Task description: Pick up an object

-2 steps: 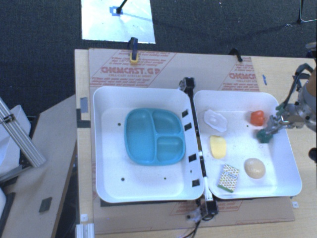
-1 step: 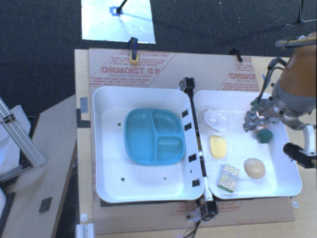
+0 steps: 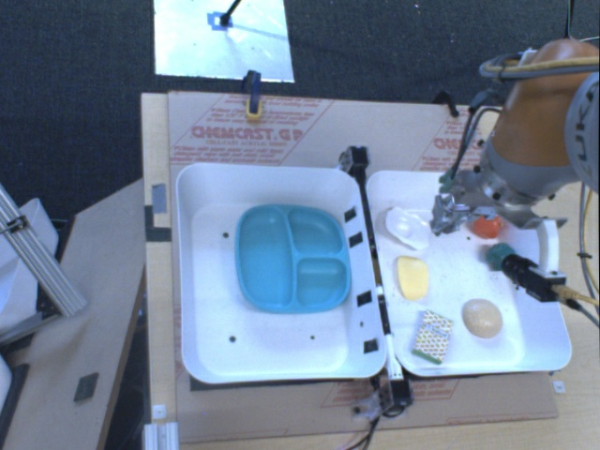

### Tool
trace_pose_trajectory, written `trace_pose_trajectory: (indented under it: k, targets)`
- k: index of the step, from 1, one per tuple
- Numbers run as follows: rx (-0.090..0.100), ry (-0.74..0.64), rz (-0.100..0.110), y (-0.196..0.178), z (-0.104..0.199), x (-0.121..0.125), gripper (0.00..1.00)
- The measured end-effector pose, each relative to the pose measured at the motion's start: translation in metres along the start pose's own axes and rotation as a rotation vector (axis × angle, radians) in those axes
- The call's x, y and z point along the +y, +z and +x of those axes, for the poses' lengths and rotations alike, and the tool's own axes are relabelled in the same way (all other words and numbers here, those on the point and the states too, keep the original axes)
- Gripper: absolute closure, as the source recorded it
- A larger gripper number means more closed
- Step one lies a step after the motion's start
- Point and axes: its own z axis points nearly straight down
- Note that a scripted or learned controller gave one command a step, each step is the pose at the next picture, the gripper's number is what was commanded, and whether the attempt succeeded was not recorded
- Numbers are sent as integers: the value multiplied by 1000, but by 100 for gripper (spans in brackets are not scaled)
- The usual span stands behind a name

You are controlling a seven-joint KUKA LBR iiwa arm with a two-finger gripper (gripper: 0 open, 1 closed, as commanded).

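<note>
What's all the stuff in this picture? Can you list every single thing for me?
left bin: 1, white, left side of the bench
right bin: 1, white, right next to it
divided plate: 1, blue, middle of the left bin
crumpled thing: 1, white, right bin's far left part
block: 1, yellow, right bin, just in front of the crumpled thing
patterned box: 1, green and white, right bin's front
egg-shaped thing: 1, beige, right of the patterned box
round thing: 1, orange, right bin, partly hidden by the gripper
small thing: 1, teal, in front of the round thing
cardboard sheet: 1, brown with red letters, under both bins
arm: 1, grey and orange, coming from the right
gripper: 1, metal, over the right bin
</note>
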Motion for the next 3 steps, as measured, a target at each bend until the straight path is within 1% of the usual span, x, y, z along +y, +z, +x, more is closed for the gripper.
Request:
trace_pose_trajectory:
  k: [1,2,3]
  targets:
    - [1,-1,2,-6,48,13,100]
    - [0,0,1,7,95,33,100]
    - [1,0,1,2,149,50,100]
